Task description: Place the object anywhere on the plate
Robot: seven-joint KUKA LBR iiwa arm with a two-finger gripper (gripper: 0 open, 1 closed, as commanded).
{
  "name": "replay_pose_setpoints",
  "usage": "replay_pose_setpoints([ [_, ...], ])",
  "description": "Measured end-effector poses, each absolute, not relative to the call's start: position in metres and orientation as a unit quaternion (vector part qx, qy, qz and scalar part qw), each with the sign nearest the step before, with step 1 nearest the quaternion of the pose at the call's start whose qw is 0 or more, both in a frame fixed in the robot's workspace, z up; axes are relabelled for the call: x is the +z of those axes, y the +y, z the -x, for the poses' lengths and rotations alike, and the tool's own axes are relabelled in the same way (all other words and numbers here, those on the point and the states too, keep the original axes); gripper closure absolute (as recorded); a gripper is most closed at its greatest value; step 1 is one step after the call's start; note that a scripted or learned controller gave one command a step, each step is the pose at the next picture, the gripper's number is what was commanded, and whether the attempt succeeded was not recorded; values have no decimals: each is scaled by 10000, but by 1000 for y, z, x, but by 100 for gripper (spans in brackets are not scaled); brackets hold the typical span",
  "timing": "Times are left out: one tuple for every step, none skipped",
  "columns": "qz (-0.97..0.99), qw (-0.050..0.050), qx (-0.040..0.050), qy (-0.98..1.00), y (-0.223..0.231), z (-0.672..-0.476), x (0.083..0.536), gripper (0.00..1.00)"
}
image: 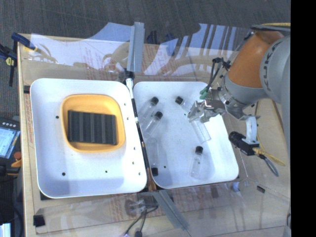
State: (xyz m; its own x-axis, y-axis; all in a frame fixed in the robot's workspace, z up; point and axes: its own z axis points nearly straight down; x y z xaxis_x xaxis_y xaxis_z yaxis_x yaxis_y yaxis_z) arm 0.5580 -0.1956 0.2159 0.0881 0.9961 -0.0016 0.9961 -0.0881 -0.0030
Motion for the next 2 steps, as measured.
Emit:
replay_pose_setpoints([
  [6522, -5, -2, -7580, -165, -616, 242, 100],
  [5546, 23, 11, -8321, -138, -614, 179, 100],
])
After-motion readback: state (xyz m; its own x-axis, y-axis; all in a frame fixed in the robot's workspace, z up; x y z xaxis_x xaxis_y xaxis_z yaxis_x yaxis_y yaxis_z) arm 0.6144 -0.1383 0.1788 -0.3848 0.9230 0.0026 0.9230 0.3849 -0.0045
